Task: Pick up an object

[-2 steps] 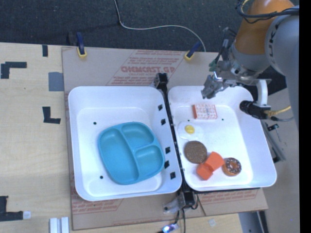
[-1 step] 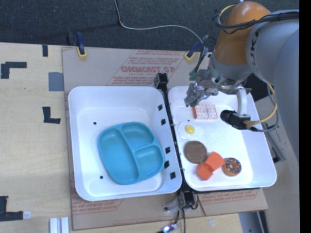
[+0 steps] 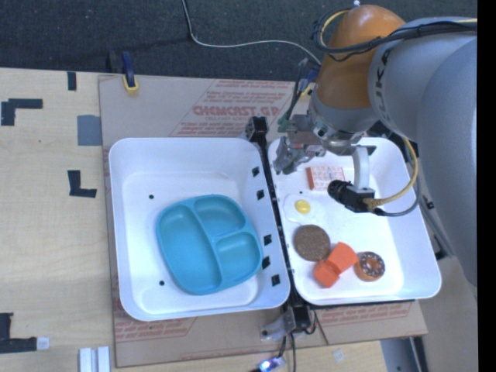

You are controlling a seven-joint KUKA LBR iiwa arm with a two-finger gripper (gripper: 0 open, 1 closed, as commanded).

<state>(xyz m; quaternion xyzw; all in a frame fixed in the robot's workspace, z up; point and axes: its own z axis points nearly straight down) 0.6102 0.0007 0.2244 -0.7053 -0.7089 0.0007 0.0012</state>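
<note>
Gripper (image 3: 293, 157) is hanging over the far left corner of the right bin (image 3: 422, 285), close to the divider where the two bins meet, and I am noting that I cannot tell its state from this slanted overhead view, since the metal at the wrist is blurring together. Nothing is showing between its tips, so I am not logging a hold. I am reading the candidates as the loose items in the right bin: a small orange-and-white packet (image 3: 316, 177) just beside the gripper, a fried-egg toy (image 3: 301, 206) nearer the camera, then a brown cookie (image 3: 311, 242), an orange block (image 3: 334, 264) touching the cookie's edge, and a sprinkled donut (image 3: 370, 266) just beside the block. I am judging the packet to be the likeliest target because it is lying nearest the gripper. Its long axis is running roughly across the bin, left to right in the view, and it is lying flat. The egg, cookie and donut are round, with no useful axis. The orange block is sitting tilted, its long side running diagonally toward the near left. The blue divided plate (image 3: 208, 242) is resting alone in the left bin (image 3: 124, 208), well apart from the gripper, probably because it is too wide for a two-finger pinch.
</note>
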